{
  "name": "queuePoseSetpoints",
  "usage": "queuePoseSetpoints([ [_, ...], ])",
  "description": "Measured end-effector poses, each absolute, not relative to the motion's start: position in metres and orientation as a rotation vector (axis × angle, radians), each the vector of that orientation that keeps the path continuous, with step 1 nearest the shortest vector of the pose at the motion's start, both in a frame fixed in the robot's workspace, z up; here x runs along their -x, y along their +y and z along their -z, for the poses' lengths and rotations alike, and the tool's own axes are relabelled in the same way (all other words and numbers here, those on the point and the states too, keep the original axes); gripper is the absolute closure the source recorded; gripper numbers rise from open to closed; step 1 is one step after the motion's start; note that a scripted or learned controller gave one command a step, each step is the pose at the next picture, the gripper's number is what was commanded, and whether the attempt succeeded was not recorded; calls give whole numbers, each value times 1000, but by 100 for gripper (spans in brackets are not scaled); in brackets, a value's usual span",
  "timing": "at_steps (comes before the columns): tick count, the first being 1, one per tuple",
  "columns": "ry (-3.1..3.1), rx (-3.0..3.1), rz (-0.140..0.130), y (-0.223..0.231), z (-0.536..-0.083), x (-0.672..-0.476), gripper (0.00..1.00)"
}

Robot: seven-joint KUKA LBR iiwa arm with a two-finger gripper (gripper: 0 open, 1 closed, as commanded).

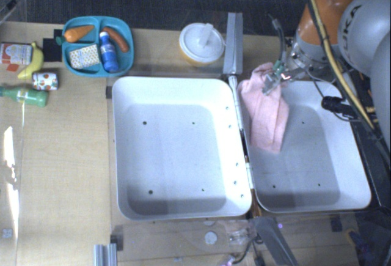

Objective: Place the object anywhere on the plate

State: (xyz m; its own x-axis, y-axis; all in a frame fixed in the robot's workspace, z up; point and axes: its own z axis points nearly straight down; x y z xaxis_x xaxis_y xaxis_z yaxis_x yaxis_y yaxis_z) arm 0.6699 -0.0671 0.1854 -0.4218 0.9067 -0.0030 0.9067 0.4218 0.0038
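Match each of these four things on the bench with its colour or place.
Things:
1. cloth
2. divided tray
3. banana
4. lidded cup

Colour or place:
A. yellow, at the bench's far left
B. pink, hanging from the tool over the right bin
C. blue, holding play food
D. beyond the left bin

Pairs: 1-B, 2-C, 3-A, 4-D.

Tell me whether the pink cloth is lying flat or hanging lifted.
Hanging lifted. The pink cloth droops in folds from the gripper, bunched at its top, its lower end trailing over the right bin.
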Motion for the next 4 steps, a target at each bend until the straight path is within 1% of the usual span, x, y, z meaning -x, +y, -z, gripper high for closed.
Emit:
queuePoseSetpoints([
  [1,2651,-1676,-4,-65,-226,-672,100],
  [2,2934,-1112,-3,-27,-225,-653,100],
  [3,3097,-501,-3,18,-232,-624,100],
  [4,3137,6,-4,69,-237,-611,100],
])
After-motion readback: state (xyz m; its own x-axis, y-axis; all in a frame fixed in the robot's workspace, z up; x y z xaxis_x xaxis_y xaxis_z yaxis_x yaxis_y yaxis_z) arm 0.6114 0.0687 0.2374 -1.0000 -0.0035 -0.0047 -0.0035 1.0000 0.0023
